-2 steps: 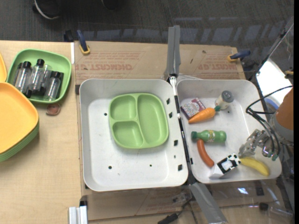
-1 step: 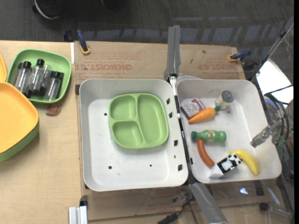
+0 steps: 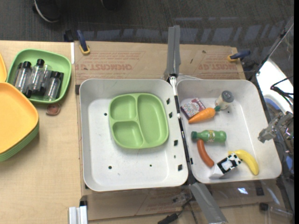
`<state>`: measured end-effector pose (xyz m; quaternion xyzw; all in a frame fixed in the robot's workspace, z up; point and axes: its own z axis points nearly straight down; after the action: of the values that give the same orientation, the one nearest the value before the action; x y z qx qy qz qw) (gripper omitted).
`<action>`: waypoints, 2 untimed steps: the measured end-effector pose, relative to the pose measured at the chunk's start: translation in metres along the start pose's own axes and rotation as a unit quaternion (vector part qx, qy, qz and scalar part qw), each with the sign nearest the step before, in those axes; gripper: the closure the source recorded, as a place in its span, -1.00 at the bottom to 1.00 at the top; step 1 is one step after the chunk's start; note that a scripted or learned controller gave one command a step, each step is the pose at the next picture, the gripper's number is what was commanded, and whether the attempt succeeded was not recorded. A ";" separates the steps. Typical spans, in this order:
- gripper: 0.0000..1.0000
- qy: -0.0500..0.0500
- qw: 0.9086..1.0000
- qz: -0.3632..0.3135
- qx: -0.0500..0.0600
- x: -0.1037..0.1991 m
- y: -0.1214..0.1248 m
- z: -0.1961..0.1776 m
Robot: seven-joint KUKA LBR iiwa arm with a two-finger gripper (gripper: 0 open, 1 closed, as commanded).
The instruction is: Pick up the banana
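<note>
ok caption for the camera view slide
Yellow plastic banana in the right white bin, gripper at its right rim.

The left bin (image 3: 88, 139) contains a green divided plate (image 3: 138, 120) with three compartments. The right bin (image 3: 250, 90) contains a carrot (image 3: 202, 115), a small pink packet (image 3: 192, 108), a grey-capped bottle (image 3: 224, 100), a green bottle (image 3: 209, 136), a red sausage (image 3: 204, 153) and a black-and-white item (image 3: 229, 163) (type cannot be determined). Left of the bins, a green tray (image 3: 60, 64) holds dark-capped vials (image 3: 37, 80), beside stacked orange plates (image 3: 16, 120).
</note>
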<state>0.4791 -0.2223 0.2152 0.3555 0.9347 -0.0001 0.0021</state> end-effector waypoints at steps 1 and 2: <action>1.00 0.002 0.994 -0.109 0.000 0.001 0.000 0.020; 1.00 0.000 0.996 0.094 0.001 0.000 0.000 -0.032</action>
<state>0.4791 -0.2221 0.2470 0.4420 0.8970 -0.0004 0.0018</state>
